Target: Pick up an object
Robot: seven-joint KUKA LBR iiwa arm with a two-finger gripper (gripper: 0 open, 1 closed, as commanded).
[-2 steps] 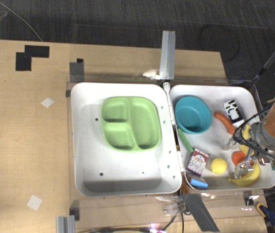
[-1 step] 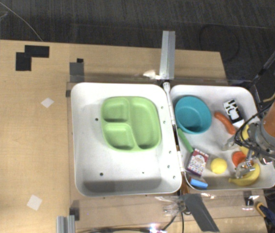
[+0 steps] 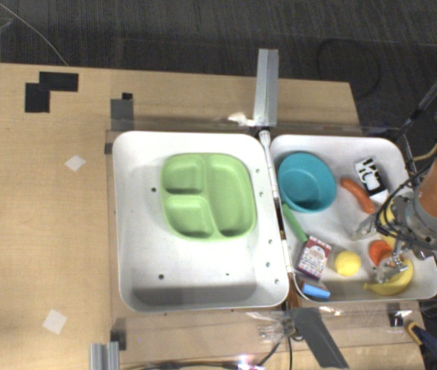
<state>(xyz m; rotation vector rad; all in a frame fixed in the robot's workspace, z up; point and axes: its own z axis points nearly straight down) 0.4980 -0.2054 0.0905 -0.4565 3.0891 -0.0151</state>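
Observation:
The right bin [image 3: 341, 143] holds a teal bowl [image 3: 307, 180], an orange carrot-shaped piece [image 3: 356, 194], a black and white item [image 3: 369, 174], a small red and purple box [image 3: 313, 257], a yellow ball [image 3: 347, 264], a banana [image 3: 391, 282] and a small red-orange piece [image 3: 378, 250]. My gripper [image 3: 393, 266] hangs low in that bin's near right corner, directly over the banana and beside the red-orange piece. The wrist hides part of both. Nothing is visibly lifted.
The left bin [image 3: 137, 206] carries a green divided plate [image 3: 206, 195]. A thin green stick [image 3: 294, 223] and a blue item [image 3: 316, 290] lie along the right bin's left and near walls. Cables trail around the wrist at the right wall.

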